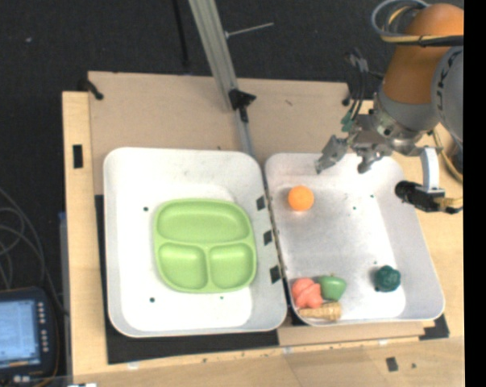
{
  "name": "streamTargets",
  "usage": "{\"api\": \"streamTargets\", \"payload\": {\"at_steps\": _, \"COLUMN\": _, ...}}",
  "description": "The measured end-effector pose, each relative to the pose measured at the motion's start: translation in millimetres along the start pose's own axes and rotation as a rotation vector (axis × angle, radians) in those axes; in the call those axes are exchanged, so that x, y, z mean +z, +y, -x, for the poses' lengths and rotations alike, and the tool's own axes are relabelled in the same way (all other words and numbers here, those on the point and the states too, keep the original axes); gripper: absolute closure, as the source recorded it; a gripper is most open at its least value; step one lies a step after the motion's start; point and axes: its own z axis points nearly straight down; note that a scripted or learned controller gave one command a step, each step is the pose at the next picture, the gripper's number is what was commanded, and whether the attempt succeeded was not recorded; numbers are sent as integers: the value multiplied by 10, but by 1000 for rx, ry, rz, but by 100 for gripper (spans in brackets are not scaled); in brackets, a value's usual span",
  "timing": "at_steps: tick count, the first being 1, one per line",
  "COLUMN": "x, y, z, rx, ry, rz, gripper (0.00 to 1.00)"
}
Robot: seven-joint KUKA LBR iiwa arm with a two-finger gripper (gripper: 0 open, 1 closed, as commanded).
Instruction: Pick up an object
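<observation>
My gripper (346, 160) hangs over the far edge of the right bin (404, 240), its two fingers spread apart with nothing between them. An orange ball (300, 198) lies in that bin, to the near left of the gripper. At the bin's near left corner sit a pink toy (306, 292), a green toy (333, 286) and a tan piece (325, 312), touching one another. A dark green object (387, 278) rests near the right wall.
The left bin (130, 216) holds a light green divided plate (204, 245) with three compartments. A metal pole (214, 47) slants up behind the bins. A small screen (13, 329) sits at the bottom left, off the bench.
</observation>
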Motion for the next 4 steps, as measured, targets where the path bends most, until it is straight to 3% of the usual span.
{"api": "streamTargets", "payload": {"at_steps": 1, "x": 0, "y": 0, "z": 1, "rx": -1, "ry": -1, "rz": 0, "gripper": 0}}
{"api": "streamTargets", "payload": {"at_steps": 3, "x": 1034, "y": 13, "z": -9, "rx": 0, "ry": -1, "rz": -5, "gripper": 0}}
{"api": "streamTargets", "payload": {"at_steps": 4, "x": 1312, "y": 10, "z": -2, "rx": 3, "ry": -1, "rz": -3, "gripper": 0}}
